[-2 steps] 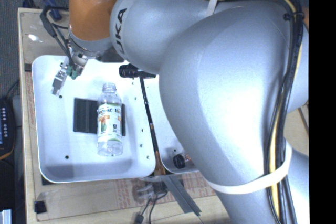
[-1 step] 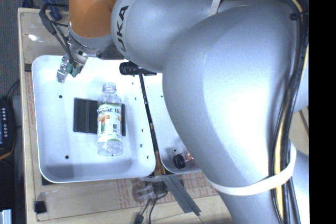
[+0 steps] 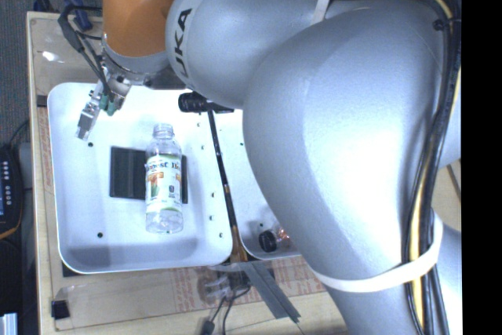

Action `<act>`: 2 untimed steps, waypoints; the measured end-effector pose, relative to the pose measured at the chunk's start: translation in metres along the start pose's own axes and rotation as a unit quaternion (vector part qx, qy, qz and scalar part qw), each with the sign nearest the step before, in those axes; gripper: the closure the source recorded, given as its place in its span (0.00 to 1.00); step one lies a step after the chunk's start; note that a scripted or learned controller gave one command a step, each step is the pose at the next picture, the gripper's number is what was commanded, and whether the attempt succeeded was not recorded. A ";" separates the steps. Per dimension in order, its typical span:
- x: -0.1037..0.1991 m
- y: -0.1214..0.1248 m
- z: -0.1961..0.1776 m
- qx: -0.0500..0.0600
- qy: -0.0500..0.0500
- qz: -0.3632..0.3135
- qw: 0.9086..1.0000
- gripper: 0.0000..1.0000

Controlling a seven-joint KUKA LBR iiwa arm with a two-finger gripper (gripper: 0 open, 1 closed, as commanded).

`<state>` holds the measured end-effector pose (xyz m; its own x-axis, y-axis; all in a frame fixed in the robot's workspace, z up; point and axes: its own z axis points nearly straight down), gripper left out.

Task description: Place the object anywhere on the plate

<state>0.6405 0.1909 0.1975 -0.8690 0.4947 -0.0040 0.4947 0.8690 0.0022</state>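
One clear plastic bottle [image 3: 164, 181] lies on its side on a dark flat plate [image 3: 127, 172] in the left bin [image 3: 70, 231], well apart from the gripper [image 3: 94, 110] near the bin's upper left corner, whose grip cannot be told.

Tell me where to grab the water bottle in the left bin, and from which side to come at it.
Take the water bottle across its labelled middle, coming straight down from above. It lies flat on its side, cap toward the far wall of the bin, so its round body is widest and steadiest there. Set the pincer fingers either side of the body; mind the dark flat object close alongside.
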 end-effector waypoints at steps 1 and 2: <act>0.027 -0.001 0.108 0.012 -0.002 0.126 0.992 0.00; 0.096 -0.036 0.018 0.002 0.002 0.101 0.995 0.00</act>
